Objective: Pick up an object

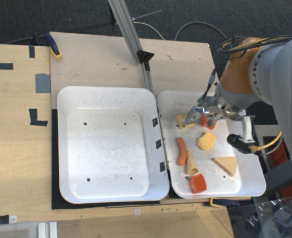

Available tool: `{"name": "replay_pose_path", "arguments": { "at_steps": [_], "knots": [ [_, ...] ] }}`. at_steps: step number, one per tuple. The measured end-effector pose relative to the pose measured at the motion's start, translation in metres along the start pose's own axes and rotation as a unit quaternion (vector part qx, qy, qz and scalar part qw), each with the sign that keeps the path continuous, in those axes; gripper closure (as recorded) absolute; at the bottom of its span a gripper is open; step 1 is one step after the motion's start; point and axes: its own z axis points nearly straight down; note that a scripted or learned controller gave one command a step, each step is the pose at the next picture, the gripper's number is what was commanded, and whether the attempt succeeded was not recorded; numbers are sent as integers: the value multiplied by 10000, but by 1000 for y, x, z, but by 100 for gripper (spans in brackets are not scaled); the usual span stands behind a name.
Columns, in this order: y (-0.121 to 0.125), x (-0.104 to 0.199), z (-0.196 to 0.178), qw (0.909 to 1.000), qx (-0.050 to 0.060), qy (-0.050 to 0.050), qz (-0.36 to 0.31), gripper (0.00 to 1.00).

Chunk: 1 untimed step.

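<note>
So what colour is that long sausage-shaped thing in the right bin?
Orange-red; the sausage shows clearly in the camera view, lying in the right bin.

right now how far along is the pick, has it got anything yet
Done: the arm has reached the right bin, with the gripper low over its upper part, among the small yellow piece and a red piece. In hand: nothing visibly between its fingers. Left: grasp and lift. The orange sausage, yellow chunk, wedge and red block lie on the bin floor.

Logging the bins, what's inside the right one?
In the right bin: a sausage, cone, red piece, wedge, yellow chunk. The gripper covers more.
</note>
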Motion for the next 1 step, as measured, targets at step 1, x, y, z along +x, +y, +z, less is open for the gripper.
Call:
{"name": "replay_pose_path", "arguments": {
  "at_steps": [1],
  "knots": [
    [1, 1, -13, 10000, -18, 2, -10, 100]
  ]
}}
